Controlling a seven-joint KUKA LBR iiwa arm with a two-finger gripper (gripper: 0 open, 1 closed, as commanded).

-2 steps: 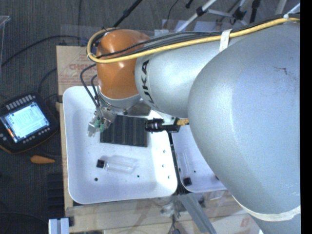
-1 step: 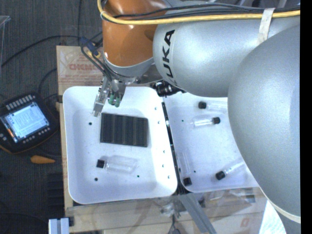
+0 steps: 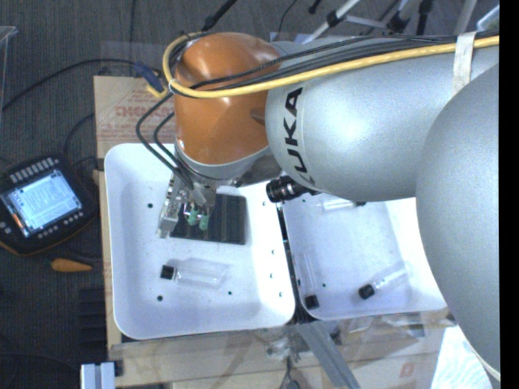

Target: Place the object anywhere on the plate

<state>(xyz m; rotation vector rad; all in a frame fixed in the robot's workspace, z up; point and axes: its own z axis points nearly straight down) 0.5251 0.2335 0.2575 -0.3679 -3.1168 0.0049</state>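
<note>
My gripper hangs low over the upper middle of the left bin, under the orange wrist band. Just to its right a dark rectangular plate lies flat on the bin floor, partly hidden by the gripper. A clear vial with a black cap lies on its side below the gripper, apart from it and off the plate. I see nothing between the gripper and the bin floor.
The right bin holds another clear vial with a black cap, a clear tube near its top edge and a small black piece at its lower left. A teach pendant lies left of the bench. The big grey arm covers the upper right.
</note>
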